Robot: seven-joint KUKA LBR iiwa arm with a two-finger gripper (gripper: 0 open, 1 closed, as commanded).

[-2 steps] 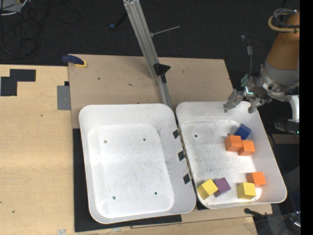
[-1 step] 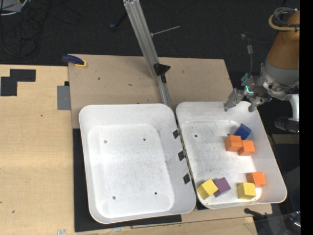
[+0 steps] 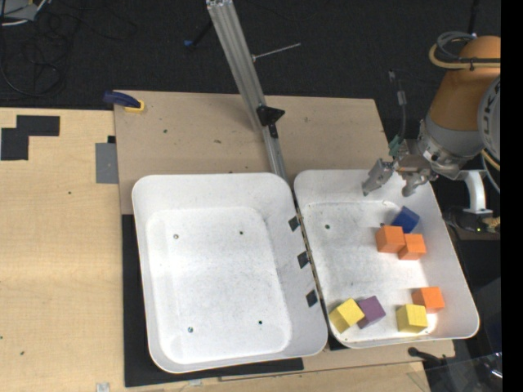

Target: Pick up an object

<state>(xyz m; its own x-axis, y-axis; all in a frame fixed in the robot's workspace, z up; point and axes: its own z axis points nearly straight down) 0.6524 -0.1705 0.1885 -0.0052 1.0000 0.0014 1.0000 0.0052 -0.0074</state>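
Observation:
My gripper (image 3: 394,183) hangs over the far edge of the right bin (image 3: 347,198), its two grey fingers spread apart and open with nothing between them. Just below it lies a blue block (image 3: 405,218), next to two orange blocks (image 3: 391,238) (image 3: 413,247). Near the bin's front edge sit a yellow block (image 3: 346,313), a purple block (image 3: 371,309), another yellow block (image 3: 411,318) and an orange block (image 3: 429,299).
The left bin (image 3: 216,268) lies beside the right one, joined by black clips (image 3: 301,258). A slanted aluminium rail (image 3: 245,80) rises behind the bins. The wooden bench (image 3: 57,243) extends to the left.

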